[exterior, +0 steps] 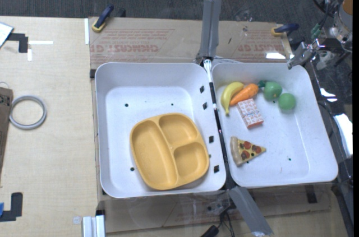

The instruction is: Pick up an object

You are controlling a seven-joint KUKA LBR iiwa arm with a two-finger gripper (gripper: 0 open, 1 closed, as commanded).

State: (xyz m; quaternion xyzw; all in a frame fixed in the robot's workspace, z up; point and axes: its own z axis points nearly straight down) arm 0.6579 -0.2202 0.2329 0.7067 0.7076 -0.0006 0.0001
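1. The claw (298, 56) is hovering at the upper right of the frame, just past the right bin's (314, 135) far corner; whether it is spread or pressed together is too small to tell.
2. Toy food is lying in the right bin: a banana (229, 94), carrot (244, 93), two green fruits (280, 96), a small carton (250, 114) and a pizza slice (244, 150).
3. A yellow divided plate (168, 150) is sitting in the left bin (112, 112).
4. Nothing looks gripped; the approach step seems in hand, and the next move is probably calling for descending over one item.
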